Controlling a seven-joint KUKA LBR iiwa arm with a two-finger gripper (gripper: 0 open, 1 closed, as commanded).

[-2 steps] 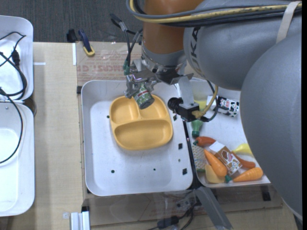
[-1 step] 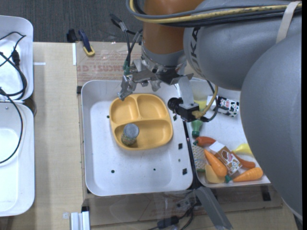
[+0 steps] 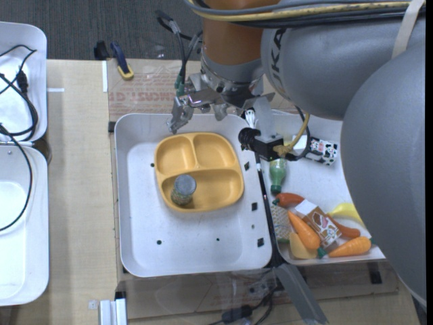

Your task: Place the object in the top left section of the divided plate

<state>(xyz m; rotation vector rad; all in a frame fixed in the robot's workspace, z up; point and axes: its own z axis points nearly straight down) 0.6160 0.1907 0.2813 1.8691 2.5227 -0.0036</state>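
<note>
In the camera view, a small grey can stands upright in the large lower section of the yellow divided plate, which lies in the left white bin on the table. The gripper hangs above the bin's far rim, just beyond the plate's top left section, its fingers apart and holding nothing. The right bin holds a green bottle, toy carrots and other small items.

Grey can upright, yellow divided plate's bottom section
</note>
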